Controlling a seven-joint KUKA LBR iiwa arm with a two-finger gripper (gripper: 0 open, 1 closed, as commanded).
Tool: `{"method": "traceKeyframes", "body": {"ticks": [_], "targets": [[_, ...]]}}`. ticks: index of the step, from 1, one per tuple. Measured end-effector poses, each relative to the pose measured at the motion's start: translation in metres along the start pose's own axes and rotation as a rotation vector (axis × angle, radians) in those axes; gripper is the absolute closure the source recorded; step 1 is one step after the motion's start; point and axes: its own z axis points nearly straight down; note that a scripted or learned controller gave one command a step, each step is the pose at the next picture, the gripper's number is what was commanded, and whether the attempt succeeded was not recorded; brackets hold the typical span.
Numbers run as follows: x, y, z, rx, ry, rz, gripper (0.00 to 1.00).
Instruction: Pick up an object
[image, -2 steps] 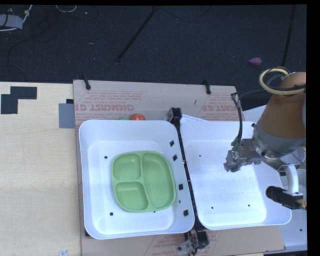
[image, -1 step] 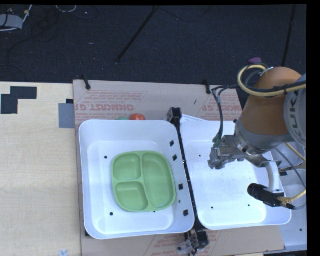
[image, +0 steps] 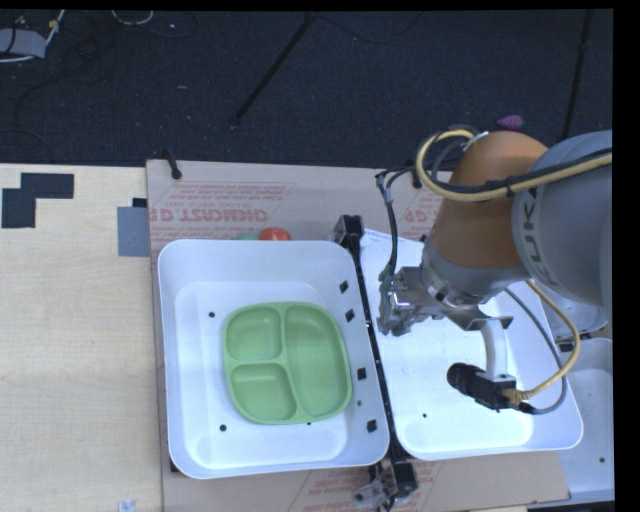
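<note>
Gripper (image: 397, 312) over the right bin (image: 470, 440), green plate in the left bin (image: 190, 400)

The gripper's metal end sits at the near-left side of the right bin, just beside the black rail (image: 365, 330) that runs between the two bins. From this slant its tips blur into the wrist hardware. Whether it is spread or pressed together cannot be told, and nothing can be seen held in it. Behind it rises the orange band (image: 490, 200), then the grey arm (image: 570, 230), which covers much of the right bin's far half and is cut off at the right.

The task's thing, a green divided plate (image: 288, 362) with three compartments, lies flat in the middle of the left bin. It is well apart from the gripper, on the other side of the rail.

Both white bins rest on a cardboard sheet (image: 215, 205) with red print, which shows along their far and near edges. Behind the left bin's far rim a small red round thing (image: 274, 235) peeks up. The rim hides most of it, and what it is cannot be made out.

To the left, the pale wooden bench (image: 70, 350) carries black patches (image: 35, 195) and a grey square (image: 131, 230). Beyond the bench is a dark floor (image: 300, 80), with cables (image: 25, 40) at the top-left corner.
</note>
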Motion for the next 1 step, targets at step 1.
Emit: {"method": "traceKeyframes", "body": {"ticks": [1], "targets": [[0.0557, -0.0021, -0.0051, 0.0, 0.0, -0.001, 1.0]]}}
